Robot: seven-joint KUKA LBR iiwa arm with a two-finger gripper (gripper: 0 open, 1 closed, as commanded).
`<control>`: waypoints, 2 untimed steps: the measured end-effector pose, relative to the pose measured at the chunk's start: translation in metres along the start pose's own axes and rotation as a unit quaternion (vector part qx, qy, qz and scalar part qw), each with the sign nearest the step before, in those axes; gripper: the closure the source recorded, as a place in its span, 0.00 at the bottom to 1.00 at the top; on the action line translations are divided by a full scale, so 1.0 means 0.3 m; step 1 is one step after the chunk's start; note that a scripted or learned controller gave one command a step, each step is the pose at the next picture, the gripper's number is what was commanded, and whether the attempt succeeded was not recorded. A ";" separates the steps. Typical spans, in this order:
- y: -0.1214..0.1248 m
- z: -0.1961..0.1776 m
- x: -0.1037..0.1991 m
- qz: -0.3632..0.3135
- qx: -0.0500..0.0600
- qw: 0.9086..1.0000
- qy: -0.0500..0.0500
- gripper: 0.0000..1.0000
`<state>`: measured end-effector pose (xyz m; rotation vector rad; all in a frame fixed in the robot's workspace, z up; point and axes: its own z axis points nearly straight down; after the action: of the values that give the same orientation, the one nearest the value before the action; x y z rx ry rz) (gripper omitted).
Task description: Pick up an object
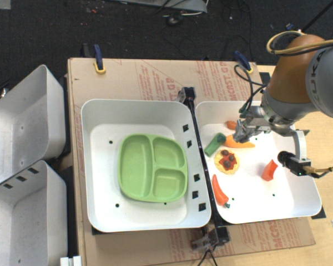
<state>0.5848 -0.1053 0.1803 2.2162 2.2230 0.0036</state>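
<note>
In the right bin (299,204) lie several small toy foods. An orange carrot (241,144) sits near the back left, with a green piece (214,145) beside it. A round yellow pastry with dark berries (227,160) rests in the middle, a red pepper (220,191) at the front left, and a red-orange wedge (269,170) to the right. My gripper (242,131) hangs low over the carrot's back end, next to a small orange piece (231,125). The wrist hides its fingertips.
The left bin (100,121) holds a green divided plate (153,168). A black divider (197,148) runs between the two bins. Two more white bins (22,148) stand off the bench at the left. The arm's body (299,82) covers the right bin's back right corner.
</note>
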 end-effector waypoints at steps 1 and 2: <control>-0.012 -0.209 -0.004 0.000 -0.001 1.000 -0.001 1.00; -0.009 -0.340 -0.004 0.000 0.000 1.000 0.000 1.00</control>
<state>0.5816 -0.1065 0.2822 2.2163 2.2223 0.0027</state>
